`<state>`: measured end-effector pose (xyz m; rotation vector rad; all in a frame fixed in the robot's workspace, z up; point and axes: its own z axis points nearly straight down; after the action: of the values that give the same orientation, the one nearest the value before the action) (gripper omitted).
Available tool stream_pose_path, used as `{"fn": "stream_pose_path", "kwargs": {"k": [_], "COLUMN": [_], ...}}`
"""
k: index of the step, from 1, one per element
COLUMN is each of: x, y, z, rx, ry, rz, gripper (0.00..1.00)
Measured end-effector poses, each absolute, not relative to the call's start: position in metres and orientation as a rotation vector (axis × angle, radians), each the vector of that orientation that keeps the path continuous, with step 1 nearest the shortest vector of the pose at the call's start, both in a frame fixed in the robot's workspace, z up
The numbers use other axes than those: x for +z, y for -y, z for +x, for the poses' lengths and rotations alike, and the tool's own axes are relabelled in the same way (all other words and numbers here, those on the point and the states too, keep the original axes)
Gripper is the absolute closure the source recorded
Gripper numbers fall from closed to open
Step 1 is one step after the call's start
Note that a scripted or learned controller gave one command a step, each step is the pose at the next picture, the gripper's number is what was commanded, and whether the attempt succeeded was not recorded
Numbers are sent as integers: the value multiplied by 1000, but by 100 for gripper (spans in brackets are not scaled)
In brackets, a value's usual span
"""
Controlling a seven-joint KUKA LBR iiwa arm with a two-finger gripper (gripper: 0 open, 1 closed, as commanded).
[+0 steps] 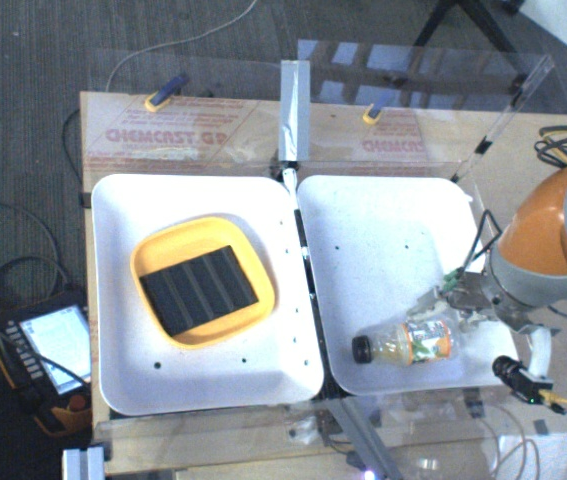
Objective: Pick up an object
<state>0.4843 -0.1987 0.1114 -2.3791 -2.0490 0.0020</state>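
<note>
In the camera view, a clear plastic bottle (pixel 408 343) with a black cap lies on its side in the right bin (pixel 383 238). The gripper (pixel 460 296) hangs just beside its base; whether it grips cannot be told. A yellow dish (pixel 203 281) sits in the left bin (pixel 123 208).

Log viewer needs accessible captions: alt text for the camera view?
A clear plastic bottle with a black cap lies on its side in the right white bin, with the grey arm's gripper at its base end. A yellow tray with a black ribbed insert sits in the left white bin.
</note>
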Motion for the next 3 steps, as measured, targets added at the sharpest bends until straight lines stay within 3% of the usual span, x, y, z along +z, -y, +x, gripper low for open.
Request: {"fn": "stream_pose_path", "kwargs": {"k": [1, 2, 3], "x": [93, 103, 103], "y": [165, 163, 163], "z": [487, 490, 490], "rx": [-4, -13, -13], "ry": [2215, 2219, 2218], "rz": [-2255, -2253, -2253], "gripper": [0, 100, 0]}}
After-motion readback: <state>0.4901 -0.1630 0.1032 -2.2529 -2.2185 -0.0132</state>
